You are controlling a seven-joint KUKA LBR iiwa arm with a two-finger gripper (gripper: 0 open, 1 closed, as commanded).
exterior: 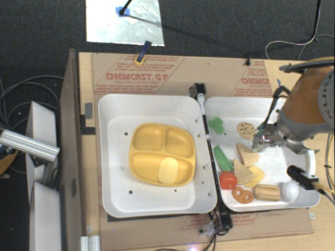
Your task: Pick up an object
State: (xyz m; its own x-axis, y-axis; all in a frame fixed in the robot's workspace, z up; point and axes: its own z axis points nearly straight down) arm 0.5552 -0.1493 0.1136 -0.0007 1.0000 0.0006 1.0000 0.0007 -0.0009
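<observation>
- The end effector (260,138) hangs low in the right bin (230,104), near its middle; whether it is apart or together cannot be told.
- Just below it lies a tan wedge (246,153), touching a second wedge (243,170).
- Toys crowd the bin's near half: cookie (244,129), green strip (223,158), tomato (228,180), pretzel (242,195), bread roll (267,192), egg (289,191).
- The far wall has bare floor beside it.
- The left bin (120,109) carries a yellow divided tray (163,153) with open margins all round.
</observation>
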